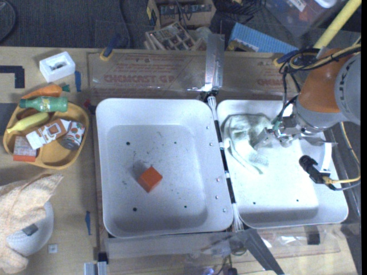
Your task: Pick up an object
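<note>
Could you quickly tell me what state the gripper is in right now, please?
Gripper: over the right bin beside the pale cloth; open or shut cannot be told.

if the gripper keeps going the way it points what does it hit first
The gripper points toward the view's left, into the pale crumpled cloth in the right bin. That cloth looks first in line, likely already at the tips, though depth is unclear from above.

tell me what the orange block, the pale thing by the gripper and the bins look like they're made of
Orange block: looks like painted wood or hard plastic, with flat matte faces and crisp edges; which one, I cannot tell.
Pale thing: soft cloth or thin film, going by its crumpled folds and greenish-white, slightly see-through look.
Bins: probably moulded plastic, smooth white with rounded corners.
</note>
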